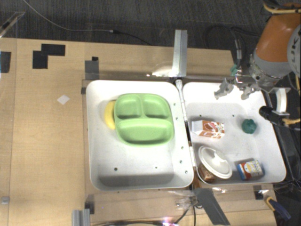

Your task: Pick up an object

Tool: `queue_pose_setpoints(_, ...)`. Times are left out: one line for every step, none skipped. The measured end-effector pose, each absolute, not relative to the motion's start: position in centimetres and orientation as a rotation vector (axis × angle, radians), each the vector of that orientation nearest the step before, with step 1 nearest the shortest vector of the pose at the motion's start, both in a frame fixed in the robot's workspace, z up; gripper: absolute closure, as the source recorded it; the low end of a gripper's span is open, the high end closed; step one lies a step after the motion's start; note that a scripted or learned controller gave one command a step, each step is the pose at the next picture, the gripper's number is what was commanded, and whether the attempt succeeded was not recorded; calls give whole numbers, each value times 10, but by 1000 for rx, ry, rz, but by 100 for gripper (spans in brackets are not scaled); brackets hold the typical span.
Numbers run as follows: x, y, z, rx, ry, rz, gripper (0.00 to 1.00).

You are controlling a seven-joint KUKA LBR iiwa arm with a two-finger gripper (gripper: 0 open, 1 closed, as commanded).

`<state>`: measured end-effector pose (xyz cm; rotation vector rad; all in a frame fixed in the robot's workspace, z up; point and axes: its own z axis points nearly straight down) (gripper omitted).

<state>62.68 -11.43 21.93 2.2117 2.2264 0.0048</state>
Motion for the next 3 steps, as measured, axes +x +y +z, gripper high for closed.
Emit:
queue_pose_setpoints(578, -135, 119, 2018, 2385, 18, 0)
queue_pose_setpoints(573, -206, 173, 1948, 2456, 4, 0)
queue_pose_setpoints(591, -205, 89, 2119, 2312, 5, 0)
